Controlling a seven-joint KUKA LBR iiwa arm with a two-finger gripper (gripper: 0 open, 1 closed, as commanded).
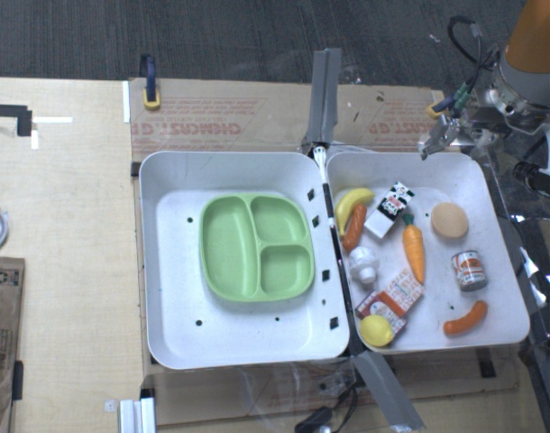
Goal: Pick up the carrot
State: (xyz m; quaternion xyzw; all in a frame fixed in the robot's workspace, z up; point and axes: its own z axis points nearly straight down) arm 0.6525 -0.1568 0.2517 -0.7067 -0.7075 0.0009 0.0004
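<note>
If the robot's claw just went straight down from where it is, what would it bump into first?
Probably the top right rim of the right bin, not the carrot. The gripper hangs over that back edge, though its height is hard to judge.

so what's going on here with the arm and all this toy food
The arm is parked above the far right corner of the right bin, with its gripper near that bin's back rim and nothing seen in it. The carrot it's meant to pick up lies untouched mid-bin, among a banana, an egg, a can and other food. The left bin has a green tray.
</note>
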